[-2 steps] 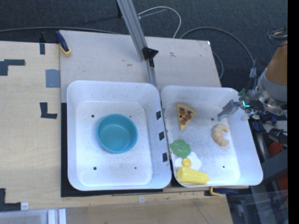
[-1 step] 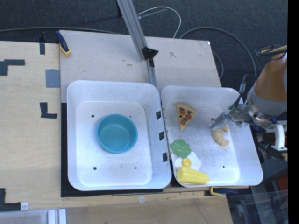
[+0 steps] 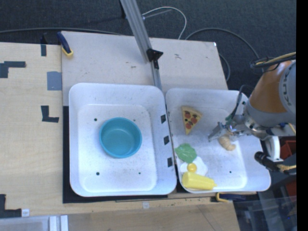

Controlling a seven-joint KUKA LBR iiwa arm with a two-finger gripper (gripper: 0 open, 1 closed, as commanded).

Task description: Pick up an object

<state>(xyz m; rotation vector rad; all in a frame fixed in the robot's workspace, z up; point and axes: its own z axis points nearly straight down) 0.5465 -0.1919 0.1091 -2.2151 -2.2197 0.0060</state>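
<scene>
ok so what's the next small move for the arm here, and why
Probably a short drop straight down onto the tan piece. The gripper sits in the right bin just above and beside that piece, closer to it than to the pizza slice or the green and yellow toys. Nothing is visibly held yet, so closing now would likely miss.

left bin (image 3: pixel 82 129): we see open floor around blue bowl (image 3: pixel 121 137) | right bin (image 3: pixel 250 177): pizza slice (image 3: pixel 190 119), green piece (image 3: pixel 186 153), yellow toy (image 3: pixel 197 181) crowd its left side | tan object (image 3: pixel 226 143) blocks centre-right | lower right floor free
</scene>
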